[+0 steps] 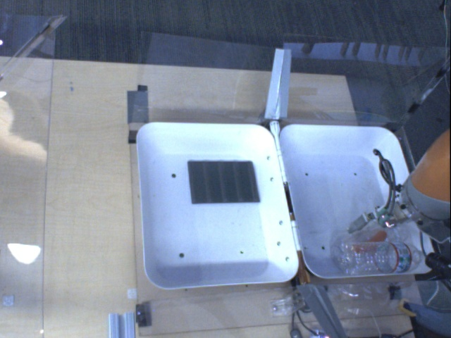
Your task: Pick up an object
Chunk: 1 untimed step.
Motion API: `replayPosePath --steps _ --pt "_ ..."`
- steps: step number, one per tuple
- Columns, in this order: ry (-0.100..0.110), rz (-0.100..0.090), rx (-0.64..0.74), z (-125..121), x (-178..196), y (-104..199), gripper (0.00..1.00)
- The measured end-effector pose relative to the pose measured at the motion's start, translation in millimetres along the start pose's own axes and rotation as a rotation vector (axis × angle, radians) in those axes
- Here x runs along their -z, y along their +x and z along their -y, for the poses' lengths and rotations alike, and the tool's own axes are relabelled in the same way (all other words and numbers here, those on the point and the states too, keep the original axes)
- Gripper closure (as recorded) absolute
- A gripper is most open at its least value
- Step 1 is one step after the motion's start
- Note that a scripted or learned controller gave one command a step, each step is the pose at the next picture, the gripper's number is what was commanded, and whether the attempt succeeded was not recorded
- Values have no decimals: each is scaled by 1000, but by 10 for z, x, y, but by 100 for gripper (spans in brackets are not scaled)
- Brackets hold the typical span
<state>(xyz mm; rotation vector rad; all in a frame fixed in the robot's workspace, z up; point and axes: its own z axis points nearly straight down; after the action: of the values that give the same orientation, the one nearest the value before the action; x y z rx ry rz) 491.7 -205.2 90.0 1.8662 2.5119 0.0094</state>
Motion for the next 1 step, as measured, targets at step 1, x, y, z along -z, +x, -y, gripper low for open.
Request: replayPosePath --steps 1 --pt "-9 6 1 -38 127 -9 100"
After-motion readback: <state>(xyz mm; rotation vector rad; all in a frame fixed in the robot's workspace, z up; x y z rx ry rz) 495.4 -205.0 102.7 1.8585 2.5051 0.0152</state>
